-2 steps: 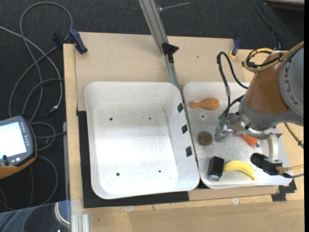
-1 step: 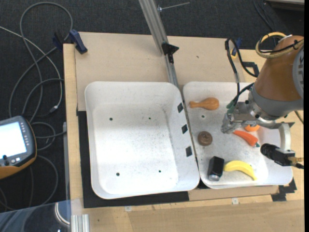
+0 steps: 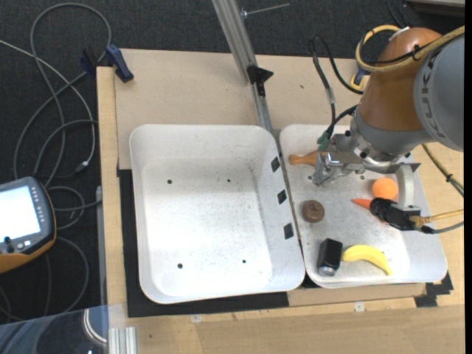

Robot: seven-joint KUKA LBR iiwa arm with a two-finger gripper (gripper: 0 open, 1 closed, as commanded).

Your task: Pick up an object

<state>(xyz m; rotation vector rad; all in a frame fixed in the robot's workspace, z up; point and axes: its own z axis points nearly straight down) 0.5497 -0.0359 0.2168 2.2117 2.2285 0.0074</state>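
My gripper [image 3: 322, 172] hangs low over the far part of the right bin [image 3: 428, 260]. A small orange-brown piece [image 3: 302, 158] sticks out just to its left, by the bin's far-left corner; I cannot tell whether it touches the gripper. A brown round disc [image 3: 313, 211] lies a little in front of the gripper. An orange ball [image 3: 384, 189] and a small red-orange cone [image 3: 361, 203] sit to its right, partly under the wrist. A black block [image 3: 329, 257] and a yellow banana [image 3: 367, 257] lie near the bin's front edge.
The left bin [image 3: 206, 212] is a wide white tray beside the right one. A slanted metal pole [image 3: 240, 35] rises from between the bins at the back. A blue clamp [image 3: 118, 63] sits at the bench's far-left corner. Cables and a handheld pendant [image 3: 22, 216] lie on the floor to the left.
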